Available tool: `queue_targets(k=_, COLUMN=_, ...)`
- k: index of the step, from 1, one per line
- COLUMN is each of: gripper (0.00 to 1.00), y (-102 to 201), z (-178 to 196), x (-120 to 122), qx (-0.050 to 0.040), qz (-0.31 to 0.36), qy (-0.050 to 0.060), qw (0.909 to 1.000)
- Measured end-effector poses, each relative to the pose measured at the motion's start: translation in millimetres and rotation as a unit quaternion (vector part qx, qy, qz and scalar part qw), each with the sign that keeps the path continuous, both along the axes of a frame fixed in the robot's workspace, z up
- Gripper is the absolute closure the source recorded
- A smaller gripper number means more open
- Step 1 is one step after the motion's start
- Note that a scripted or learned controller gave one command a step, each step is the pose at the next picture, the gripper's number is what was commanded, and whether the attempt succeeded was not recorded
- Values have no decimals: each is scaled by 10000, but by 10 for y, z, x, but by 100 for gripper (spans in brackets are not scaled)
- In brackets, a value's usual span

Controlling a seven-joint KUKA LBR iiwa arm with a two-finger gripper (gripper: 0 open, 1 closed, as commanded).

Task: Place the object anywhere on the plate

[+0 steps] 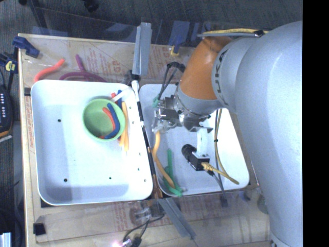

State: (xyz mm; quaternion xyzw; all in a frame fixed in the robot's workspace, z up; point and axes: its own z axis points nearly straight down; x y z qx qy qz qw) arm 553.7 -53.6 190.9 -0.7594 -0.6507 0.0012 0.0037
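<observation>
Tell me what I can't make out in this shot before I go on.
- Gripper, camera view: fingers too small and cluttered to read.
- Right bin: the arm covers its far part.
- Sticks on the green plate: too small to count.
- Sticks by the right bin's left wall: overlapping, too small to separate.

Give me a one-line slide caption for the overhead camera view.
KUKA arm's gripper hovers over the right bin; green plate with colored sticks sits in the left bin.
</observation>
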Motion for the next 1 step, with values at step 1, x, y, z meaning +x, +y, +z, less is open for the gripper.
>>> queue_targets(k=1, gripper=0, y=-1, z=1, x=0, qx=0, qz=0, qy=0, qw=10000)
